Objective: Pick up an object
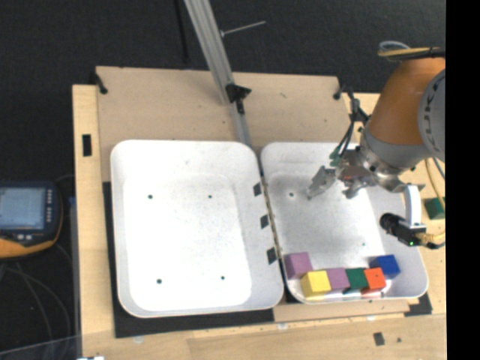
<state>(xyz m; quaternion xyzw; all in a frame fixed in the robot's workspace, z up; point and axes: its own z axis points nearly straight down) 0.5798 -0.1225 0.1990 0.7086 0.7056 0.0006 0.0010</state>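
Observation:
Several small blocks lie along the near edge of the right bin [315,163]: a purple block [298,263], a yellow block [316,282], a mauve block [337,278], a green block [355,279], an orange block [373,278] and a blue block [385,265]. My gripper [335,184] hangs over the far middle of that bin, well above and behind the blocks. Its two fingers are spread apart with nothing between them.
The left bin [187,223] sits beside the right one, with small clips at the seam. A slanted metal rail [214,47] rises from the bench's far side. A handheld pendant [26,214] lies off the bench at left. Cables run by the right bin's edge.

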